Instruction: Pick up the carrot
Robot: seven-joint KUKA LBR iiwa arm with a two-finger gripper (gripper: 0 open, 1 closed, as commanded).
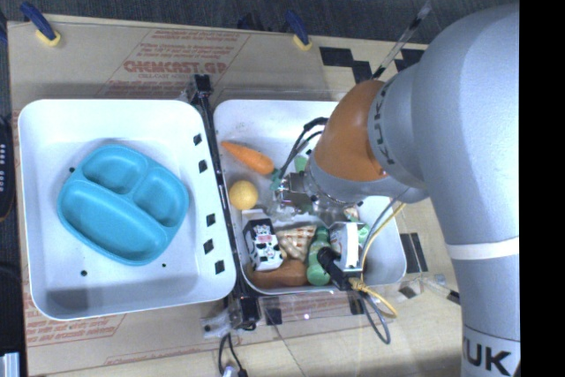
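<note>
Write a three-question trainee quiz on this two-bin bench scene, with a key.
1. True or false: the carrot lies in the right bin.
2. What sits in the left bin? A) a blue divided tray B) a red bowl C) a stack of cups
3. Fill in: the round yellow fruit lies just ______ the carrot in the camera view.

Key: 1 true. 2 A, the blue divided tray. 3 below.
</note>
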